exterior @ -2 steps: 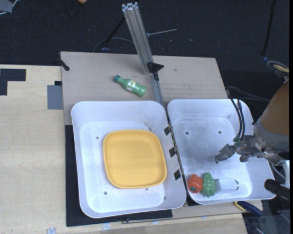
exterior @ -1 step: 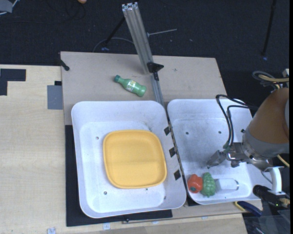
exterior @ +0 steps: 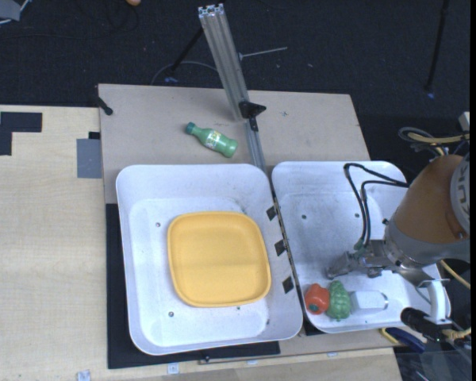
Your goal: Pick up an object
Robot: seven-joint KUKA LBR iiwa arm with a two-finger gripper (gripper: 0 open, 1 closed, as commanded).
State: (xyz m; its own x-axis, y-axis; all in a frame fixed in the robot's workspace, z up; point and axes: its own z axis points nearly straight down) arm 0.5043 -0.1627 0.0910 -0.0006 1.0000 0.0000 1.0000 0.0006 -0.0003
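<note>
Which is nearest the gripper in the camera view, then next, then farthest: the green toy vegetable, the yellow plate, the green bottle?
From the gripper:
1. Green toy vegetable, just below it, right bin.
2. Yellow plate, left bin.
3. Green bottle, on the board beyond the bins.

The bench [exterior: 317, 125] bears two white bins [exterior: 135, 205] and a green bottle [exterior: 212, 140].

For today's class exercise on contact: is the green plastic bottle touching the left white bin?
Apart. The camera view shows the green plastic bottle lying on the tan board behind the left white bin, with bare board visible between the bottle and the bin's rim.
</note>
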